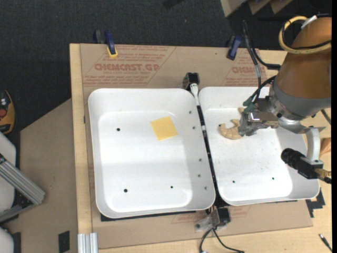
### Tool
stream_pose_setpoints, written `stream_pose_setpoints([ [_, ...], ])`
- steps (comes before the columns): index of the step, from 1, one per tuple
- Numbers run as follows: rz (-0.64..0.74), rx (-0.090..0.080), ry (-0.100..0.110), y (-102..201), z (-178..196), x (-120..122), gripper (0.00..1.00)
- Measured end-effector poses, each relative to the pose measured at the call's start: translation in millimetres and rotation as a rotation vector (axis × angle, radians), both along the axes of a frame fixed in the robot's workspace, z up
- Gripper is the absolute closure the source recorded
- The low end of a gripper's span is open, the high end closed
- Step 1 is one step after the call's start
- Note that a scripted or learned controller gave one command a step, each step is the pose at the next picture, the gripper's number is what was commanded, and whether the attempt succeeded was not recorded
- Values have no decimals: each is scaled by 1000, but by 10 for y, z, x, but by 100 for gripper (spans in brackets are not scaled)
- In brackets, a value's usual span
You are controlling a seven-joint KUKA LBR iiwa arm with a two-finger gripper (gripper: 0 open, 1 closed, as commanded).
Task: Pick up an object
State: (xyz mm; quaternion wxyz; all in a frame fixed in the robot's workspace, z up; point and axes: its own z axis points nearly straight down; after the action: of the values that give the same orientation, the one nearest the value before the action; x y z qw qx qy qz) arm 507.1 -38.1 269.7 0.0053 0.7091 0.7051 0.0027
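Observation:
A flat yellow square (164, 128) lies in the left bin (105, 157), a little above its middle. In the right bin (253, 191) a tan, curved object (229, 131) rests near the upper middle. My gripper (247, 126) hangs low over the right bin, directly against the tan object's right end. The wrist hides the fingertips, so whether anything sits between them is hidden.
Both white bins sit side by side on a brown cardboard sheet (131, 62), joined by a black divider strip (204, 141). Blue clamps (109, 42) hold the sheet at the back edge. The arm's grey and orange body (308, 67) covers the right bin's upper right corner.

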Motion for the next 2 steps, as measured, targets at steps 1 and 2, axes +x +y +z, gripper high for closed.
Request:
stream_pose_setpoints([
  [1, 2, 4, 14, -422, -142, -107, 100],
  [2, -7, -8, 2, -1960, 428, -70, 100],
])
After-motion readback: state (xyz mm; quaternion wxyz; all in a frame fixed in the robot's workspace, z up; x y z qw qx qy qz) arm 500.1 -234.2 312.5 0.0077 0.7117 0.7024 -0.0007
